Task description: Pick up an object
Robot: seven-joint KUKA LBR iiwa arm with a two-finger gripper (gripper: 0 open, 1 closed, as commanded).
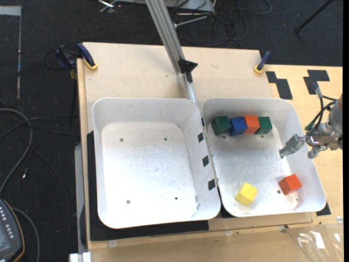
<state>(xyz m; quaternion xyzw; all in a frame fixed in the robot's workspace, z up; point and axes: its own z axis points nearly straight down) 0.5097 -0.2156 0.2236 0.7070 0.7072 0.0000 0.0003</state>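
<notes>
The jaws were open and held nothing. The gripper [303, 145] hung over the right bin's [256, 107] right edge, with one finger [290, 145] above the bin floor. An orange block [289, 184] sat just below it, near the bin's front corner. A yellow block [246, 193] lay near the front. Four blocks stood in a row at the back: green [220, 125], blue [238, 126], orange [252, 123], green [264, 125]. The left bin [98, 113] was next to it.

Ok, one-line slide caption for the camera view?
Pincer over right bin holding six blocks, near orange block.
</notes>
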